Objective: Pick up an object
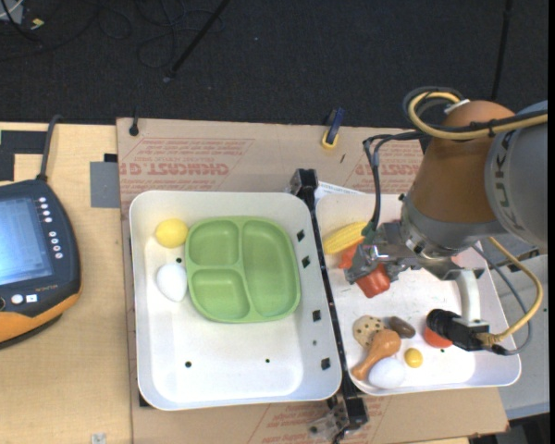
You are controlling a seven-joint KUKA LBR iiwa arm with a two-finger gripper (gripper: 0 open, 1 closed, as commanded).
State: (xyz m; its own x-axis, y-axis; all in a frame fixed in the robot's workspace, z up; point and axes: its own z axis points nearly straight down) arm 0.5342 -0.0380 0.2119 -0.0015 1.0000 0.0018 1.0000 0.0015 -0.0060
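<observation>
The grey arm's two-finger gripper [377, 265] hangs low in the right white bin [499, 366], just above a red-orange plastic pepper [374, 282] beside a yellow corn cob [344, 238]; whether it grips anything I cannot tell. The left white bin [222, 377] holds a green divided plastic tray [240, 268], a yellow ball [171, 232] and a white egg [172, 282].

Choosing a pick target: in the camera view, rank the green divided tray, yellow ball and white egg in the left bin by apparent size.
1. green divided tray, by far largest.
2. yellow ball and white egg look about alike; I won't rank them.
</observation>
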